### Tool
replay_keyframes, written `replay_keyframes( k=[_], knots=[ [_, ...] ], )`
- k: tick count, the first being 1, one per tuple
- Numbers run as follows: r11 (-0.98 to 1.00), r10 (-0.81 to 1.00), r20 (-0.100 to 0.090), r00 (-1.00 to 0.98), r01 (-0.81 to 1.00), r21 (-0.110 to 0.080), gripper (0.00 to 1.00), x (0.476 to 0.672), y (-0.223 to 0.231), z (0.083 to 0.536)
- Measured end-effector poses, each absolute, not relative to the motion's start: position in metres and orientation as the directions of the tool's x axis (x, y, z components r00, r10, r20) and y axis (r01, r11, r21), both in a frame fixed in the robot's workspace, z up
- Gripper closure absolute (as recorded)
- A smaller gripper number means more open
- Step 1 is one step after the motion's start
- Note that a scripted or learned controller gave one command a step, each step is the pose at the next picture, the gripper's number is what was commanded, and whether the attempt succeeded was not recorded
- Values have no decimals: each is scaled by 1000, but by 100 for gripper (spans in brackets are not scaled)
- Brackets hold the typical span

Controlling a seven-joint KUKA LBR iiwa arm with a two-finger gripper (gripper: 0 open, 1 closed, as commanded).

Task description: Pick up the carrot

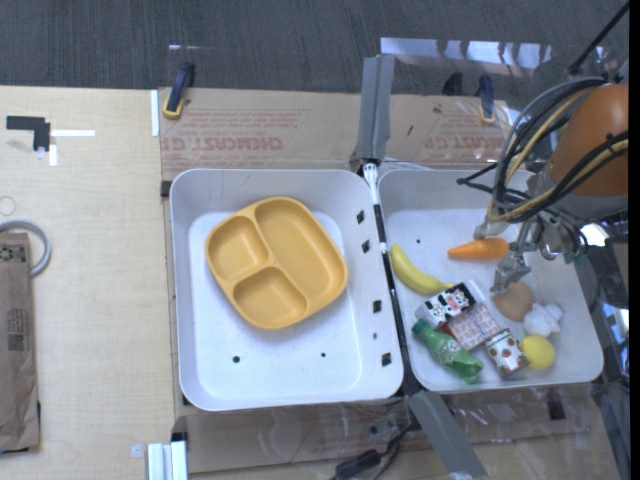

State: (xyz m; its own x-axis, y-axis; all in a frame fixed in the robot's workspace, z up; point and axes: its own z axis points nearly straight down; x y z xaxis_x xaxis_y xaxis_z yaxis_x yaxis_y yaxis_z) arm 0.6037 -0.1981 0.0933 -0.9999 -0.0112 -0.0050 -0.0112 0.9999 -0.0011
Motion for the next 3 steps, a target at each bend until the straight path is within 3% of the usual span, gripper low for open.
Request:
replay_keyframes(
  k=[1,2,3],
  knots=[
    [1000,10,-7,-1000,10,-1,0,657,-221,94],
    [967,-256,-6,-967,-256,-2,0,637,-211,94],
    [868,-496,-7,-868,-496,-4,0,661,-217,94]
  ],
)
